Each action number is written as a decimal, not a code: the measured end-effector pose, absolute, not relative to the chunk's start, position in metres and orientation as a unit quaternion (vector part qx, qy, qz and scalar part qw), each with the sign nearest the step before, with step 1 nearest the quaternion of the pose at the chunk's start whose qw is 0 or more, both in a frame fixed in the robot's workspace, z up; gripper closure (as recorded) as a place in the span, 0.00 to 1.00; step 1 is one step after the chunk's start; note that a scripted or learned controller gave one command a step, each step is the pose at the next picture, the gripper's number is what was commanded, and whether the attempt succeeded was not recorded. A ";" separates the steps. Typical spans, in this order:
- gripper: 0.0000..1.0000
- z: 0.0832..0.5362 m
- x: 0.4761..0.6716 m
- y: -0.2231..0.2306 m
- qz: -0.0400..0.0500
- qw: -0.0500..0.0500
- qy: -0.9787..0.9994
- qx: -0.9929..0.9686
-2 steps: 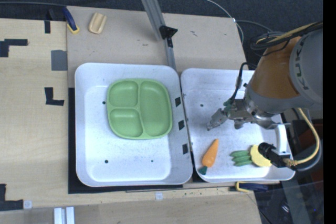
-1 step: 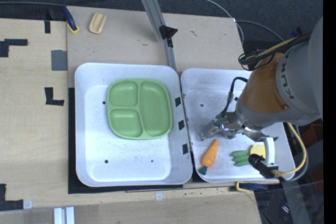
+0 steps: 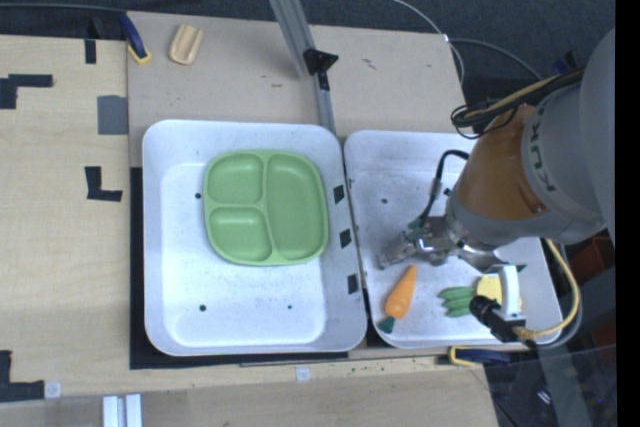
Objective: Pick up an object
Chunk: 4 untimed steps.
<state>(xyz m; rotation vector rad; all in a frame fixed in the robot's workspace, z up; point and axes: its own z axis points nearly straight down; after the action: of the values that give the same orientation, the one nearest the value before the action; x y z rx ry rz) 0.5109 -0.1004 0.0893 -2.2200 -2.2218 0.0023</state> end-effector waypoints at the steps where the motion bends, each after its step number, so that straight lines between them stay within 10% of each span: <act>1: 1.00 0.099 0.511 -0.100 0.001 0.001 -0.708 -0.706; 4: 1.00 0.224 0.516 -0.090 0.000 -0.001 -0.708 -0.707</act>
<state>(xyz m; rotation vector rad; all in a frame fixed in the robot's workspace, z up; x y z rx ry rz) 0.5160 -0.0897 0.2236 -2.2208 -2.2242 -0.0014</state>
